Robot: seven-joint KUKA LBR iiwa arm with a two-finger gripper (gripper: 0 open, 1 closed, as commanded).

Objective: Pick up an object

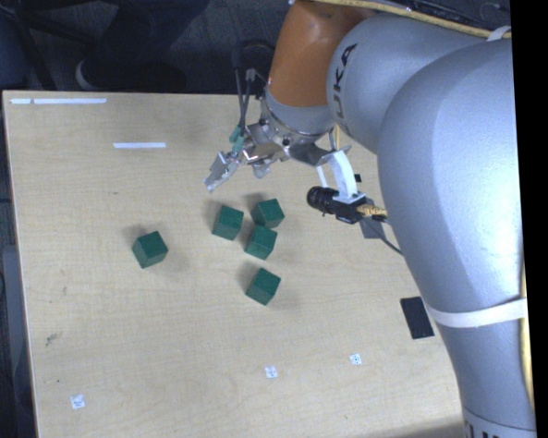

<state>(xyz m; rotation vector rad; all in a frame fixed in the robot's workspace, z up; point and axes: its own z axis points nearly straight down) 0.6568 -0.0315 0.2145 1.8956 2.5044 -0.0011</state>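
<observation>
Gripper (227, 170) just above the block cluster (252, 228), fingers slightly apart w/ nothing between them. Lone block (150, 249) left of cluster, another block (262, 285) just below it. Nothing lifted; approach, grasp and lift all left, in my judgement.

We see five small green cubes on the pale wooden surface. Three cluster near the middle: one (227, 223) on the left, one (268, 213) just beside it to the right, and one (261, 242) just below and between them, close to touching. A fourth (262, 285) lies near below the cluster, turned at an angle. The fifth (150, 249) sits well apart to the left.
</observation>
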